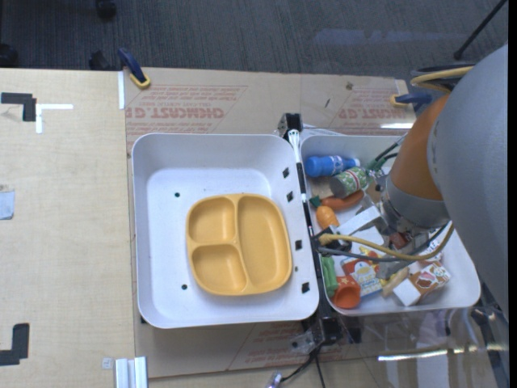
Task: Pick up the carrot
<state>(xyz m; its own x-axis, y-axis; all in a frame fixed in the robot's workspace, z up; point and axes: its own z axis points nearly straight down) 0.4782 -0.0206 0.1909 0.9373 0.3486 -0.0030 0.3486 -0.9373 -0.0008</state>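
The carrot (326, 215), a short orange piece, lies in the right bin (464, 285) close to its left wall, just below a blue bottle (327, 166). The arm comes in from the right, and its grey wrist with the orange band hangs low over the middle of this bin. My gripper (394, 237) sits under the wrist among the clutter, to the right of the carrot and a little nearer the camera. The wrist hides most of it. I see nothing of the carrot in its grasp.
The left bin (145, 217) holds a yellow divided plate (239, 243). Around the carrot the right bin is crowded: a green-brown can (350, 182), an orange-red cup (346, 295), small cartons (426, 280), a green strip (328, 272) and yellow cables (363, 245).
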